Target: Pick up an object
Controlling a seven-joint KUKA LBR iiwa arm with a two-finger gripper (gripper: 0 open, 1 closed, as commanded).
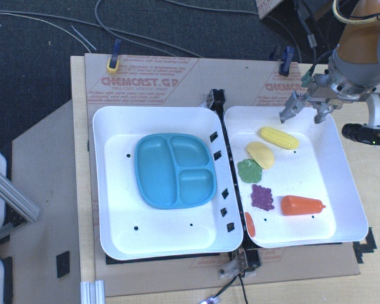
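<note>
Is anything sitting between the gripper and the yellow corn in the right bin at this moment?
Nothing visible does. The gripper hangs open over the far edge of the right bin, and the corn lies just below it in the view with only bare bin floor between them. The pale yellow piece and green piece lie beyond the corn.

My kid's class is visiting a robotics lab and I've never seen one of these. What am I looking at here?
One camera looks down at a slant on a bench. The grey and orange robot arm reaches in from the right; its claw, fingers spread and holding nothing, hangs over the right bin's far edge. That bin holds toy food: corn, a yellow piece, a green piece, purple grapes, an orange carrot. The left bin holds a blue divided plate.
</note>
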